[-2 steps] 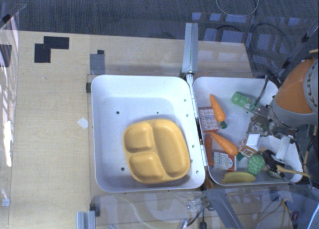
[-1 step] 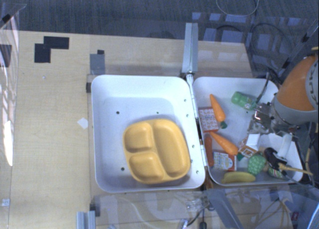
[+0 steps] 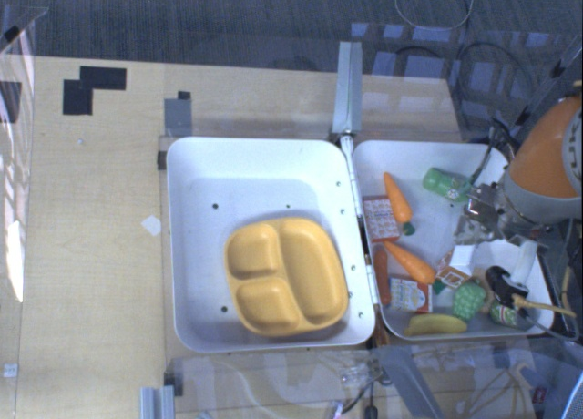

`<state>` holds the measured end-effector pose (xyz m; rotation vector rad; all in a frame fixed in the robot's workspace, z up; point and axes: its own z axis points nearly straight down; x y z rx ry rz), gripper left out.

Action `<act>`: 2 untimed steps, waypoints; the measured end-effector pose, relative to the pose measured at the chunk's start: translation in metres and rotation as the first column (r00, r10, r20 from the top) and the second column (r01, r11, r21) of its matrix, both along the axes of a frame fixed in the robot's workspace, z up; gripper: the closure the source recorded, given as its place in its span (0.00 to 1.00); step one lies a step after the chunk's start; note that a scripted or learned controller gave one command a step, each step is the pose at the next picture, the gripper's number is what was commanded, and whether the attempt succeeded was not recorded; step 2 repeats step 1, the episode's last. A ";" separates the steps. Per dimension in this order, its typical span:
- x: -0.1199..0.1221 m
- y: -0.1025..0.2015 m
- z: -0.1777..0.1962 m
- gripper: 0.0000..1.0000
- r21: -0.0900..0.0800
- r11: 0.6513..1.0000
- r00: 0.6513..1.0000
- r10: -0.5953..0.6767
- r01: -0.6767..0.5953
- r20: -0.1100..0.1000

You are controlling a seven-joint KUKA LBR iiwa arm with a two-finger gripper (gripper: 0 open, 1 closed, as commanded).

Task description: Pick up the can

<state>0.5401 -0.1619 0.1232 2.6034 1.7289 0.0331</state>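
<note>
A green can [image 3: 444, 182] lies on its side near the back of the right bin [image 3: 366, 171]. My gripper [image 3: 476, 219] hangs over the right half of that bin, just in front of and to the right of the can, with a small gap between them. The grey and orange arm [image 3: 547, 167] reaches in from the right and hides the bin's right wall. I see nothing held in the gripper.
The right bin also holds two carrots [image 3: 396, 199] [image 3: 410, 262], a red and white packet [image 3: 380, 218], a small box [image 3: 411, 295], a banana [image 3: 437, 323] and a bumpy green fruit [image 3: 469, 300]. A yellow divided plate [image 3: 286, 273] lies in the left bin [image 3: 196, 226].
</note>
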 end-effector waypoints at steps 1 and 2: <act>0.000 0.000 0.000 0.00 0.000 1.000 1.000 0.000 0.000 0.000; 0.000 0.000 0.000 0.00 0.000 1.000 1.000 0.000 0.000 0.000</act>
